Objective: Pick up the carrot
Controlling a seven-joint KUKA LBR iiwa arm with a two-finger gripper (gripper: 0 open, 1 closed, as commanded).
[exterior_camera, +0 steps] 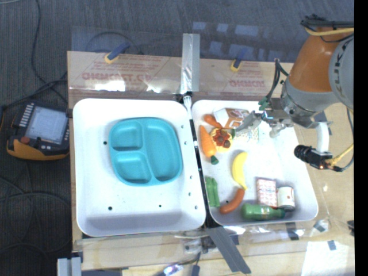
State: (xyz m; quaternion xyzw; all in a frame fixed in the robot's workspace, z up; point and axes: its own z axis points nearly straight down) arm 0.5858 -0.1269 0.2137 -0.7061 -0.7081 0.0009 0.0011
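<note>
Dark grey carpet surrounds my table [322, 252], where two shallow white bins sit side by side under the fixed overhead camera. From my remote seat I see the left bin [92, 211] bearing a turquoise divided plate [145, 150]. The right bin [305, 194] is crowded: the carrot [207, 142] lies along its left wall, near the far end, its tip pointing toward the near side. Just beside it sits a small cluster of red pieces [221, 137]. A yellow banana [238, 169] lies mid-bin, a red sausage [232, 201] and a green bottle [261, 213] toward the near wall. My arm [319, 68] reaches in from the right; its tool [251, 122] hangs over the bin's far end, right of the carrot. Whether the tool is wide or narrow, I cannot tell.
</note>
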